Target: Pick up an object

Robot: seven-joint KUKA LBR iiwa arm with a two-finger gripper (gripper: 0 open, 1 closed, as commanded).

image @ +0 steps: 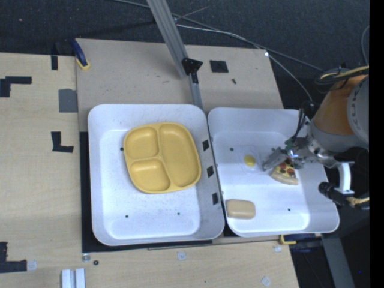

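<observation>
Right below the gripper [281, 159] lies a pizza slice [285, 173]; a small yellow piece [249, 159] sits just to its left. Toward the tan block [240, 209], bare bin floor [270, 200] leaves room.

A single fixed camera looked down from above the pale wooden bench [150, 71], tilted at a slant, so the bench's far edge sat near the top of the frame and its near edge ran off the bottom. It stood far enough back to take in both shallow white plastic bins whole: the left bin [105, 173] sat near the middle of the frame and the right bin [264, 125] just beside it, toward the right. Dark floor showed beyond the far edge of the bench. A slanted grey metal pole [171, 32] crossed the upper middle. The grey arm with its orange band [336, 116] entered from the right edge of the frame.
</observation>
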